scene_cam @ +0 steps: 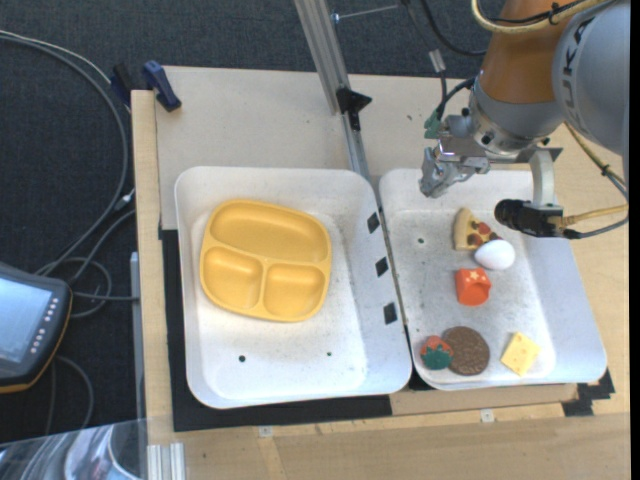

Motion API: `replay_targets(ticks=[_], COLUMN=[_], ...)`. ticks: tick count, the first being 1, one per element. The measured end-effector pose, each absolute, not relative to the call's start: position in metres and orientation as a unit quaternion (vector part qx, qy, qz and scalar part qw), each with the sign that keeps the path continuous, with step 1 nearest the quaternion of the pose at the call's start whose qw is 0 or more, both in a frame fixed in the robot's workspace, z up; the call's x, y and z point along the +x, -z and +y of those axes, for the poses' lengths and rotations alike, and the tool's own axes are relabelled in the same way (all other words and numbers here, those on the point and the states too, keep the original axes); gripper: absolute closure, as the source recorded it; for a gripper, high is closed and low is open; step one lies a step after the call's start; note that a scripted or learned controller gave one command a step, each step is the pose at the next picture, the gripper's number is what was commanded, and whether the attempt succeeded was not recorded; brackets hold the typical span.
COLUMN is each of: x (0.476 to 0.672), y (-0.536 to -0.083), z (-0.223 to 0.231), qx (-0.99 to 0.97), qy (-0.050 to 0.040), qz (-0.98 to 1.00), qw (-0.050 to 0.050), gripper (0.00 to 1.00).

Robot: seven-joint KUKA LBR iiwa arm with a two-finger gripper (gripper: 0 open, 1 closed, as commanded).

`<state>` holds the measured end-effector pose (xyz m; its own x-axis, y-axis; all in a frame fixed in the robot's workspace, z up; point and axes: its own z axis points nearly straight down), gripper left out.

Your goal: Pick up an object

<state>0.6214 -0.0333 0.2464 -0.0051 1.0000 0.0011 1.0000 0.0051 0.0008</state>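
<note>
My gripper (pixel 437 181) hangs over the far left corner of the right bin (pixel 420 278), with nothing visible between its fingers. In that bin lie a pizza slice (pixel 467 229), a white egg (pixel 494 255), an orange-red piece (pixel 473 286), a brown round cookie (pixel 466 350), a small red and green piece (pixel 436 353) and a yellow cheese wedge (pixel 519 353). The pizza slice is the nearest thing, a little to the right of the gripper and toward the front.
The left bin (pixel 200 348) holds a yellow divided plate (pixel 265 259). A slanted metal pole (pixel 330 63) rises behind the gap between the bins. Cables and a screen (pixel 25 333) lie off the bench at the left.
</note>
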Motion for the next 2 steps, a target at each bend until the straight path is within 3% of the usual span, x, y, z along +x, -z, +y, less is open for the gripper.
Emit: replay_targets(ticks=[2], x=[0.607], y=[-0.253], z=[0.07], qx=[-0.704], qy=[0.0005], qz=[-0.71], qw=[0.002], gripper=[1.0])
